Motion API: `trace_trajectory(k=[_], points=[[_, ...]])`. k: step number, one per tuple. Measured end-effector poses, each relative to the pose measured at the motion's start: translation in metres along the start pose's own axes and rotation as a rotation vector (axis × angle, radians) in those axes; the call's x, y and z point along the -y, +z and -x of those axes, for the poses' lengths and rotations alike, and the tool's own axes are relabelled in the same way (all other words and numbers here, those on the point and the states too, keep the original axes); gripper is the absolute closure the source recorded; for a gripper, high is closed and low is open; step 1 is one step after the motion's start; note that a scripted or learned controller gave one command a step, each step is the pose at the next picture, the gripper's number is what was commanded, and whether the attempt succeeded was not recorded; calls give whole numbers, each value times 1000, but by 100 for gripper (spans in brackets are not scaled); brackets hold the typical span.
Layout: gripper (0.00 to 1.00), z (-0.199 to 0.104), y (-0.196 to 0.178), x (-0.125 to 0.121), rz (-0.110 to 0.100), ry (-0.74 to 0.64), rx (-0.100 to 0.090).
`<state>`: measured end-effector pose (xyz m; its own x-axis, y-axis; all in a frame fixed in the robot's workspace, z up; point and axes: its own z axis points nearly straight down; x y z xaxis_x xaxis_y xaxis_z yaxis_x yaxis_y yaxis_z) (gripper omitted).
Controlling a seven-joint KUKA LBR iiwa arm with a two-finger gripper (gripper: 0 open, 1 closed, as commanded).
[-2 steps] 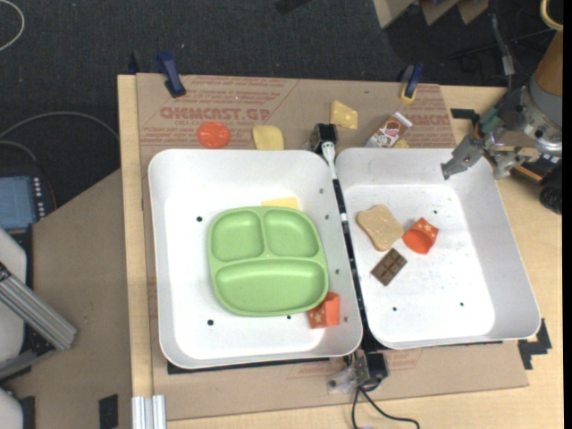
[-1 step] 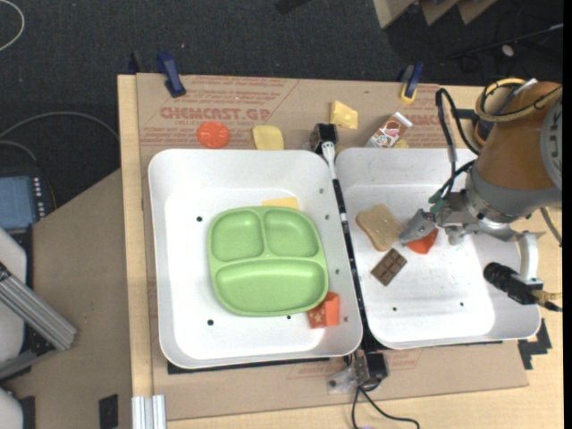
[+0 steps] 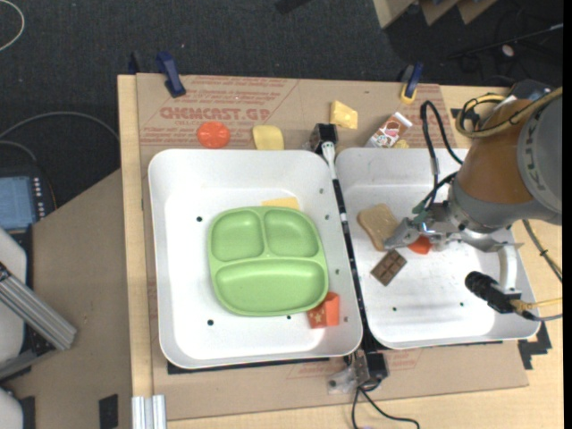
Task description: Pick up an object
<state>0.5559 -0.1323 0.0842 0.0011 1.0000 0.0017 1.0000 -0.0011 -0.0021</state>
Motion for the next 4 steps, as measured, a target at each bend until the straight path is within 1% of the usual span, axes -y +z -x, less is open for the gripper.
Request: trace_trajectory(k=[1,2,3,4], points=[[0,6,0,81,-7,4,-1],[0,29,-34,6,12,-3,6],[0,9,1,-10,3,-3,2],[0,62,0,71,-5,7,2]])
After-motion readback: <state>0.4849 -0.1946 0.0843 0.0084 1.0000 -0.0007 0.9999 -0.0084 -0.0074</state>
